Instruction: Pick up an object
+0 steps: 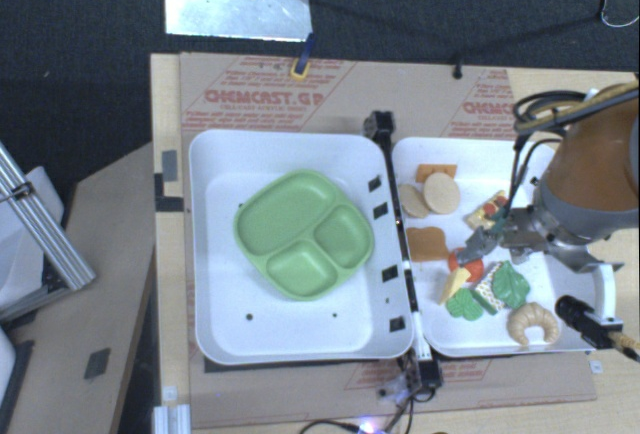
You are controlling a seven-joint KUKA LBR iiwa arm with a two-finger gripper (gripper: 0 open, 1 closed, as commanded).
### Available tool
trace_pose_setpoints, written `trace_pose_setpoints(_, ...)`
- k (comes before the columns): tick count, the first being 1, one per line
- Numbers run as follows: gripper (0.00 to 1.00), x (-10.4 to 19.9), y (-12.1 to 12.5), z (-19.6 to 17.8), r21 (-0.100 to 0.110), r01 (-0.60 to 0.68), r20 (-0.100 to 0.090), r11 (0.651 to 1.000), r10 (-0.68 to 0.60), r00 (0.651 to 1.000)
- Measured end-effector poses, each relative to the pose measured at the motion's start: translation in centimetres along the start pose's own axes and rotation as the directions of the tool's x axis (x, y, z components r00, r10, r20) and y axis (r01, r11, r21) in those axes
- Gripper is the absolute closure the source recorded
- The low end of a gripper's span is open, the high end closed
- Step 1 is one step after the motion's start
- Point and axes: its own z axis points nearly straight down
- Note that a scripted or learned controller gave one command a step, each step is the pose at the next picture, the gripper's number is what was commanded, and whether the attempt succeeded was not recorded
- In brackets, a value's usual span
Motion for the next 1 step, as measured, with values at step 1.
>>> trace_pose_setpoints(1, 0.0, -0.03, -0.09, 0.46, 0.003, -0.009, 0.0, 1.0, 0.009, 1.0)
